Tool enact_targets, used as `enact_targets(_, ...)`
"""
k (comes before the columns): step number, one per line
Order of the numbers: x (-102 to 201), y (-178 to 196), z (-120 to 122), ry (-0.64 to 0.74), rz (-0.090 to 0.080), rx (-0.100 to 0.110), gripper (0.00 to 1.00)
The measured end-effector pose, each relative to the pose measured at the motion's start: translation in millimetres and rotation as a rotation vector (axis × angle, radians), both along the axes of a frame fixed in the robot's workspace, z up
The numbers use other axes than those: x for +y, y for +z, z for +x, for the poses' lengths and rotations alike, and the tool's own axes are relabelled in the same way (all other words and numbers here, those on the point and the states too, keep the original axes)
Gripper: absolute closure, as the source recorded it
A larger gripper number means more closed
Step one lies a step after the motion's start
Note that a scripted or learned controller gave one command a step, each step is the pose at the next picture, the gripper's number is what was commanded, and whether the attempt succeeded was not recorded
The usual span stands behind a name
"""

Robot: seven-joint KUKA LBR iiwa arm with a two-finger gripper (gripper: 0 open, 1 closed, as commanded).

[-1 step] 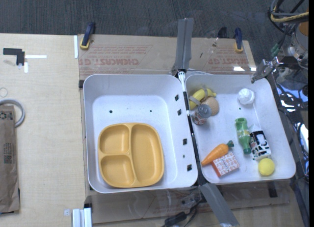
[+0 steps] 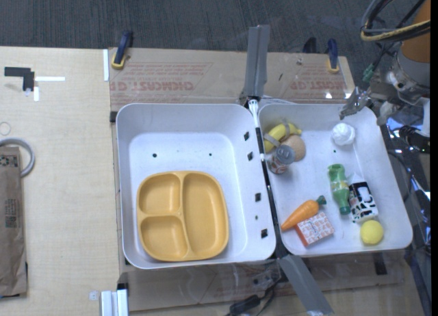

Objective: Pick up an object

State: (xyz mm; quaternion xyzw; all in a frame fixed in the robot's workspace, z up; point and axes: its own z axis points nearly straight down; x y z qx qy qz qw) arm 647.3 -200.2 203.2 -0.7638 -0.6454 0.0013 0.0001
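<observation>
My gripper (image 2: 356, 102) hangs over right bin's (image 2: 390, 191) far corner, just right of white ball (image 2: 343, 134). Fingers: cannot tell. Carrot (image 2: 301, 214) lies nearer, left of ball.

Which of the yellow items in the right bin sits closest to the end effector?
The banana at the bin's upper left; the lemon lies in the lower right corner, farther from the end effector.

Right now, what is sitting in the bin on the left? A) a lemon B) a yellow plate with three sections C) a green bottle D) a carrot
B: the yellow divided plate lies alone in the left bin, while the carrot, green bottle and lemon are all in the right bin.
</observation>
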Motion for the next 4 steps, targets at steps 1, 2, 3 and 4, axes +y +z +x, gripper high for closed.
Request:
enact_targets(1, 13, 20, -26, 0.059, 0.000, -0.001, 0.00)
enact_targets(2, 13, 19, -26, 0.060, 0.000, 0.000, 0.00)
enact_targets(3, 36, -45, -55, 0.497, 0.001, -0.002, 0.00)
enact_targets(4, 3, -110, -66, 0.558, 0.001, -0.002, 0.00)
